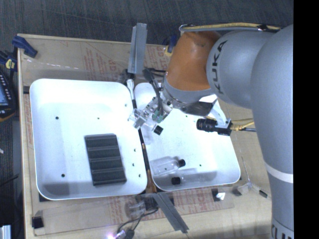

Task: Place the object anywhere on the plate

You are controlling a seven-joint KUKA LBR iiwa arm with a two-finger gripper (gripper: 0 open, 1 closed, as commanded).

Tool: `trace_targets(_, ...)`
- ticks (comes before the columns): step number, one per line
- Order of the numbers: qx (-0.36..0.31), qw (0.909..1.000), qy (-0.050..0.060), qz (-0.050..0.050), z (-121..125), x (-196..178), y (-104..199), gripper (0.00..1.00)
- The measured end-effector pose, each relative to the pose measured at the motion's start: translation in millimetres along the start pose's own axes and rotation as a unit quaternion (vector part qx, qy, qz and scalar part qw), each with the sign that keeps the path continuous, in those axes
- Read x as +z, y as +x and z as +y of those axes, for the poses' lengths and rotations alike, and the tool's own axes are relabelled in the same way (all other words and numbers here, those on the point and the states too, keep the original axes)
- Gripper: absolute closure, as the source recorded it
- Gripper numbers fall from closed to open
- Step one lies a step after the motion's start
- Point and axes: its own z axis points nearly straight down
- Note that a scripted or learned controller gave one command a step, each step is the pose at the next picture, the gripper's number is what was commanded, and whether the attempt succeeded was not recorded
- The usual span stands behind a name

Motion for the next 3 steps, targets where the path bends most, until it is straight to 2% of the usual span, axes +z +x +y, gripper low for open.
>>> trace_targets(1,0.121,0.9926,0.000,0.001,-59.3,0.8,57.8,1.00)
trace_targets(2,0.202,0.9793,-0.001,0.000,34.4,-40.3,47.3,1.00)
trace_targets(3,0.246,0.9692,0.001,0.001,-55.3,1.4,84.1,1.00)
